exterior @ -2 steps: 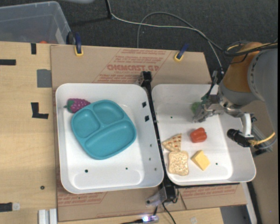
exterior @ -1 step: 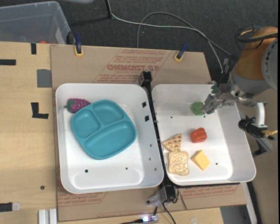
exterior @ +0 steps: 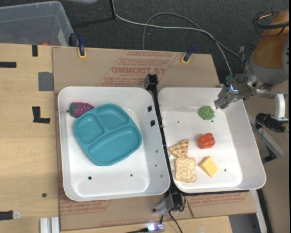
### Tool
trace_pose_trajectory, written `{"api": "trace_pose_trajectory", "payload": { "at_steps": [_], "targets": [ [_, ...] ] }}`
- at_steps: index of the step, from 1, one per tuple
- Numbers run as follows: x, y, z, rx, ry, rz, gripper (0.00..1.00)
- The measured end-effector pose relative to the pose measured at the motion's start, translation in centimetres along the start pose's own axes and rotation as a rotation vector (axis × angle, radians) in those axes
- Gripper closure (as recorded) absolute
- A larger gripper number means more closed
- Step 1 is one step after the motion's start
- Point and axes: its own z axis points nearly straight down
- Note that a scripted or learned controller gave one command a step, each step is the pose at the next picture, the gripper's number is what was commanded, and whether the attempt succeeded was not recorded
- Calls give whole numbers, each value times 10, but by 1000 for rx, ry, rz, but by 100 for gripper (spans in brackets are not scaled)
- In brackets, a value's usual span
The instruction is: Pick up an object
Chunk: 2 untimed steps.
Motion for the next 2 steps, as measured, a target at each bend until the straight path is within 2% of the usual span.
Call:
{"api": "trace_pose_trajectory", "payload": {
  "at_steps": [1, 2],
  "targets": [
    [0, 1, -40, 1, 0, 1, 100],
    [57, -13, -31, 7, 2, -2, 100]
  ]
}}
